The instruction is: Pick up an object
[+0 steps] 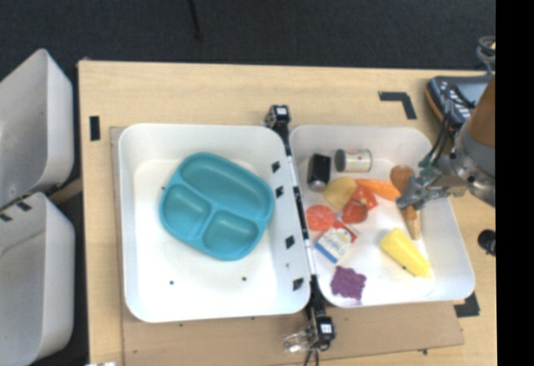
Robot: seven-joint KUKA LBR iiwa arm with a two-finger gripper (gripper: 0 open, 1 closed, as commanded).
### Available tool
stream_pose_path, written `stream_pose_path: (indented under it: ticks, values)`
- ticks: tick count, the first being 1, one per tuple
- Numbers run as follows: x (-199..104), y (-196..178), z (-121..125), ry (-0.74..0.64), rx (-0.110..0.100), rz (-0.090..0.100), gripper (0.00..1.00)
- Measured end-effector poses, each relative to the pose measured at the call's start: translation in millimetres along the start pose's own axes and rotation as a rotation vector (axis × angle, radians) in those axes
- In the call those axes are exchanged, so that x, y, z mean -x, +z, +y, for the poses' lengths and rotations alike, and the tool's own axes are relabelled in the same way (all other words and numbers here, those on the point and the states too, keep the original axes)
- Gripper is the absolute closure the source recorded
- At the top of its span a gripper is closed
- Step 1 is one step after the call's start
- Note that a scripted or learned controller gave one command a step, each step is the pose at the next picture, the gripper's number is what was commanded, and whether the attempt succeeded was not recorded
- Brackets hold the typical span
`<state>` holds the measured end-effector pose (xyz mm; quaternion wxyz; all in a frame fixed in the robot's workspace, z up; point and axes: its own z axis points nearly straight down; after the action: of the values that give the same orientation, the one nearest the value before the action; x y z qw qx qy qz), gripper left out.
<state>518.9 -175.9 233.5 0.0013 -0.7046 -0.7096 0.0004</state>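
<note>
My gripper (415, 196) hangs low over the right bin (446, 277), empty with its fingers slightly parted, just above a small brown piece (412, 222). I should centre over that piece, drop straight, and avoid the yellow corn (406, 253) beside it.

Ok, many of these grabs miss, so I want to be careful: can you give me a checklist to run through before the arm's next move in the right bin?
1. Gripper is over the right bin, near its right side: ok.
2. Something sits under the gripper to grab: ok, a small brown piece lies just below it.
3. Fingers open or shut: cannot tell.
4. Anything held between the fingers: cannot tell.
5. Room around the target: not ok, the yellow piece and the orange piece lie close by.
6. Left bin out of the way: ok, it holds the blue divided plate, apart from the arm.
</note>
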Motion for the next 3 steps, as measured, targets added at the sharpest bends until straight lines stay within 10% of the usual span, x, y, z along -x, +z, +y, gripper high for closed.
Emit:
stream_pose_path:
  ticks: [3]
  values:
    - [-138.0, 1.8, 78.9, 0.000, -0.001, -0.001, 1.00]
